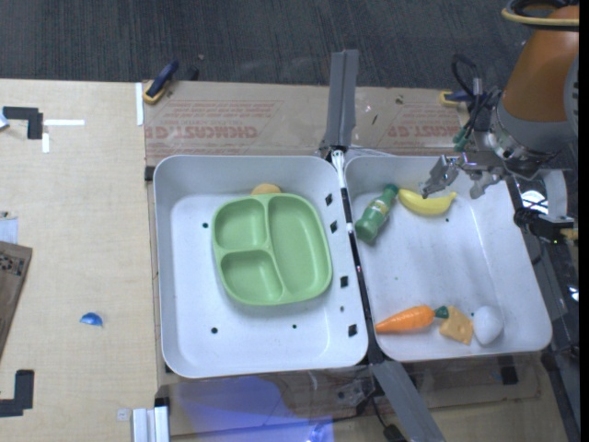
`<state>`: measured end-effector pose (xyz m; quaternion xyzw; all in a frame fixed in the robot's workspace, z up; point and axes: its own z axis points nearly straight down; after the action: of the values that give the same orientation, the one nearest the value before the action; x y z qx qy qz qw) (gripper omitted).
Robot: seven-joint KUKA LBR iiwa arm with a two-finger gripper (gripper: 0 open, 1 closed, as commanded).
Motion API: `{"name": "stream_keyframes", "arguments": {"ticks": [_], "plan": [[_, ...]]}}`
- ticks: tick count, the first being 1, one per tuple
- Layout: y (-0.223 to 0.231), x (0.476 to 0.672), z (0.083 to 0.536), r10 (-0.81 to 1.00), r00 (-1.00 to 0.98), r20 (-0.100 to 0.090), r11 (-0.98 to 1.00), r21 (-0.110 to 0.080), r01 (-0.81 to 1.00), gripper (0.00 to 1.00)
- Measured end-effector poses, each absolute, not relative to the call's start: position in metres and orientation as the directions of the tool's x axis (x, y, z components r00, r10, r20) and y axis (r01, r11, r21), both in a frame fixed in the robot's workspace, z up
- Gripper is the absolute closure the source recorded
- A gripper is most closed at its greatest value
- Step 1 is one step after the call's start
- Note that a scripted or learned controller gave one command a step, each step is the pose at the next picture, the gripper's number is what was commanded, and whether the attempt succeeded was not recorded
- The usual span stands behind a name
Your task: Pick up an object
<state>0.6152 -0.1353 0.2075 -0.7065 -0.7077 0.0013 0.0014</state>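
We see the left white bin [175, 274] holding a green three-section plate [272, 248]. The right white bin [515, 247] holds a yellow plastic banana [427, 203] at upper centre-right, beside a green bottle [375, 215] and orange carrot [406, 319]. The gripper [457, 180] hangs open above the banana. Wooden bench [74, 247], dark floor.

I count two white bins [184, 274], one green divided plate [272, 248], one green bottle [375, 215], one banana [426, 203], one carrot [406, 319], one white egg [487, 324].
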Motion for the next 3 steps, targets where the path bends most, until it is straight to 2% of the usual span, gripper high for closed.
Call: {"name": "stream_keyframes", "arguments": {"ticks": [1, 2, 3], "plan": [[-0.142, 0.658, 0.111, 0.999, -0.040, -0.007, 0.040, 0.013, 0.999, 0.00], [-0.147, 0.605, 0.091, 0.998, -0.069, 0.000, 0.069, -0.002, 0.998, 0.00], [-0.136, 0.555, 0.091, 0.996, 0.084, 0.001, -0.084, -0.004, 0.996, 0.00]]}}
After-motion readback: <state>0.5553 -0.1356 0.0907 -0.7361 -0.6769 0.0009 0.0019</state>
